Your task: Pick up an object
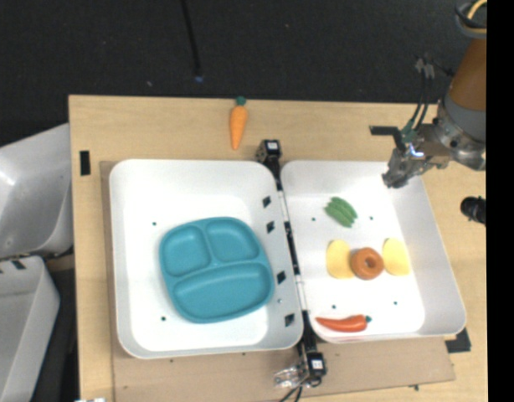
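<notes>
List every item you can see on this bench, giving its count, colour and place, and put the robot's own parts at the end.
Bench: one, tan wood, under both bins.
Bins: two, white, side by side; left bin, right bin.
Divided plate: one, teal, in left bin.
Carrot: one, orange, on bench behind left bin.
Green vegetable: one, in right bin.
Yellow pieces: two, flanking the doughnut.
Doughnut: one, orange-brown, right bin.
Chilli: one, red, right bin's front edge.
Gripper: one, grey, over right bin's far corner.
</notes>
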Robot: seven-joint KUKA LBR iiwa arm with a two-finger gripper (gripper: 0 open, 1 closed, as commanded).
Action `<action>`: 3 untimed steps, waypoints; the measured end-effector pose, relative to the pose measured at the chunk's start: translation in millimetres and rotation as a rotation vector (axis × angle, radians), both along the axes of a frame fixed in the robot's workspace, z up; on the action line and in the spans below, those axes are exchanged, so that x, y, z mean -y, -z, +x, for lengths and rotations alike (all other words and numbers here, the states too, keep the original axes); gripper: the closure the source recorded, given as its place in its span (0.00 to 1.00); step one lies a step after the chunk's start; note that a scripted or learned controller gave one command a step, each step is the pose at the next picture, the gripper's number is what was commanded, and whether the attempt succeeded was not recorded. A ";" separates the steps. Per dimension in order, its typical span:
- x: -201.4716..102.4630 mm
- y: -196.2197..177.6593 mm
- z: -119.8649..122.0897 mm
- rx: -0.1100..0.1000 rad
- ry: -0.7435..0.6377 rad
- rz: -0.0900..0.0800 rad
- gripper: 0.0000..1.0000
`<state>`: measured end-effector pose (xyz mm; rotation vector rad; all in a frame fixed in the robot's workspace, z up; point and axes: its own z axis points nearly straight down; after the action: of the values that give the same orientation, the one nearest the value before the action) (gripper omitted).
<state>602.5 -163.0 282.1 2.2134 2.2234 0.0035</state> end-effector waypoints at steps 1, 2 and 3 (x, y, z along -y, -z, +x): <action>-49.9 1.5 12.5 -0.002 -0.001 0.000 1.00; -107.4 3.8 20.4 -0.004 -0.001 0.001 1.00; -153.6 22.1 19.9 -0.006 -0.001 0.002 1.00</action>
<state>622.5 -9.4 260.0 2.2161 2.2281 -0.0011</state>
